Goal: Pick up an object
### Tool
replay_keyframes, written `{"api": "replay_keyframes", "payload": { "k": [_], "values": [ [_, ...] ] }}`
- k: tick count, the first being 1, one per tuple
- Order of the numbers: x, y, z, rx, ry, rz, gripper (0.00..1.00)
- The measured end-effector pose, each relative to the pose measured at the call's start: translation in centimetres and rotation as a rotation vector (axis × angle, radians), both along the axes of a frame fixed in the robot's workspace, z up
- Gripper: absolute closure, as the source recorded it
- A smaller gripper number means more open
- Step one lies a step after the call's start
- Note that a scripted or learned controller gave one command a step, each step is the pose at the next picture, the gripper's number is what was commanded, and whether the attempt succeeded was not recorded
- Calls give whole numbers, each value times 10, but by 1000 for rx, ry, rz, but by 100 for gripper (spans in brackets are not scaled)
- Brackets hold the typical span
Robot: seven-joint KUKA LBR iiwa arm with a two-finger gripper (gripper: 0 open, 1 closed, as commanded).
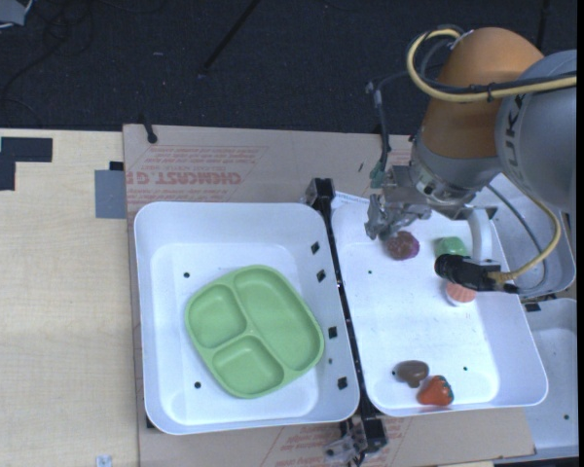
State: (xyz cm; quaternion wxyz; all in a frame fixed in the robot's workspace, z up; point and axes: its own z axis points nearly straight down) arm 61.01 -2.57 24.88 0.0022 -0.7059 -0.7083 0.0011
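end effector (389,224) just beside maroon lump (403,247), grip state: can't tell | lump looks small, light, rounded | pinch across its middle

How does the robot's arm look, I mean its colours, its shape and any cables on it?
The arm is grey with rounded, thick segments. Above the wrist it carries a large orange band, smooth and dome-like. A pale yellowish cable loops around the orange part, and another hose curves down on the right side. The gripper is a small, dark grey metal assembly. A black part sticks out beside it.
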Motion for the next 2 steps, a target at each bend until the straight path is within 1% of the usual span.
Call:
{"api": "replay_keyframes", "payload": {
  "k": [1, 2],
  "values": [
    [-3, 50, 4, 0, -2, 1, 100],
    [-8, 106, 1, 0, 0, 2, 100]
  ]
}}
